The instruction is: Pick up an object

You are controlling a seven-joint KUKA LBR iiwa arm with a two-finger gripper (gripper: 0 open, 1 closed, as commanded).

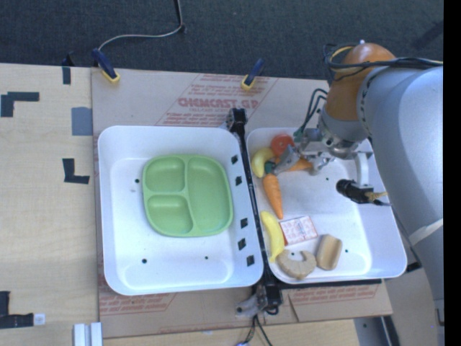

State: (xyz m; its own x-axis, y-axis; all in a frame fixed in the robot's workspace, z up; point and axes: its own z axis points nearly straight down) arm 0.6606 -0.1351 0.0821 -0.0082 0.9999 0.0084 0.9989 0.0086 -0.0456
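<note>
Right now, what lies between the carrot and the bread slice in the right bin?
In the camera view, the banana and the small red-and-white card lie between carrot and bread slice.

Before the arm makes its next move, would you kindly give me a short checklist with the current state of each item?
1. Hand over the right bin: ok.
2. Hand low among the toy food near the carrot: ok.
3. Object seen between the fingers: cannot tell.
4. Banana, bread pieces and card lie apart from the hand: ok.
5. Green tray sits in the left bin: ok.
</note>
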